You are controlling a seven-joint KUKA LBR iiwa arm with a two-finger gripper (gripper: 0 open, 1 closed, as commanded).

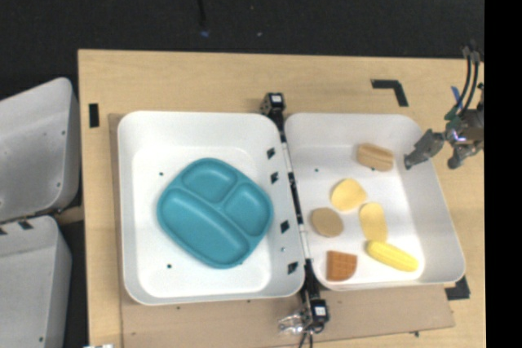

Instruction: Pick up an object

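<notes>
At the right bin's (432,200) far edge we saw the gripper (438,149) with fingers spread and empty, and judged that descending there might strike the rim, missing the bread roll (374,156) just beside it.

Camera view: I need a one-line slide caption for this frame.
Gripper poised at the right bin's edge near six food pieces; teal divided plate in the left bin.

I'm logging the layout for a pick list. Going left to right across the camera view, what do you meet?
Teal divided plate → round brown biscuit → tan bread roll → pincer at the right bin's edge.
</notes>
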